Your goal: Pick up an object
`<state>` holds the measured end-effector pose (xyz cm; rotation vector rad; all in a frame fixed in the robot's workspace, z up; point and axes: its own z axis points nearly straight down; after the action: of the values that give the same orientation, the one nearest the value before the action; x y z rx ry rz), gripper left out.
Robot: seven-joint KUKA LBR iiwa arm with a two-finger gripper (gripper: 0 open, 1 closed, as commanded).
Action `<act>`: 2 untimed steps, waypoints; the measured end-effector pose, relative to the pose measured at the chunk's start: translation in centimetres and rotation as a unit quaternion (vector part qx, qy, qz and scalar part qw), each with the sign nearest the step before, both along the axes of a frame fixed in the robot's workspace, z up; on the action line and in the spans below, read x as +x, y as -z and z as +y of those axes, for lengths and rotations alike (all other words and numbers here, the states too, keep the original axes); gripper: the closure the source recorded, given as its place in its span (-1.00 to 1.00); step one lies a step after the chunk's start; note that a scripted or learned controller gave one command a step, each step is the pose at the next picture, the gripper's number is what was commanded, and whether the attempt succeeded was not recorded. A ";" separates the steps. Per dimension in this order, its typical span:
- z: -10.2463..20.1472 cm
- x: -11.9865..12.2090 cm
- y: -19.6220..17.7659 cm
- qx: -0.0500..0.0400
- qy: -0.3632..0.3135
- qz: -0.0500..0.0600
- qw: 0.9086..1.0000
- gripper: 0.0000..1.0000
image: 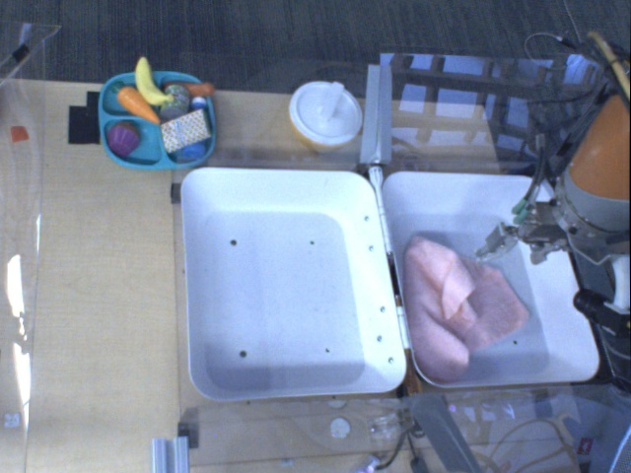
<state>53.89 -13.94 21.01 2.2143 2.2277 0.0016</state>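
Observation:
A crumpled pink cloth (458, 308) lies in the right white bin (577, 368), toward its left and front side. My gripper (513, 239) hangs over the back half of that bin, just above and to the right of the cloth's far edge. It appears close to the cloth but apart from it, with nothing seen held. The grey arm with its orange band (603, 156) reaches in from the right edge.
The left white bin (276, 284) sits beside the right one, a hinge strip between them. Behind the bins stand a blue tray of toy food (158, 118) and a white lidded bowl (325, 114). Cables and a clear panel (473, 97) are at the back right.

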 end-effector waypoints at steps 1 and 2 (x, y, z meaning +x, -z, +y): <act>2.8 3.1 11.4 -0.001 -0.076 -0.004 0.997 -1.00; 5.4 7.3 11.8 -0.002 -0.099 -0.008 0.995 -1.00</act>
<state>61.14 -8.59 9.18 1.9738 2.4248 0.0157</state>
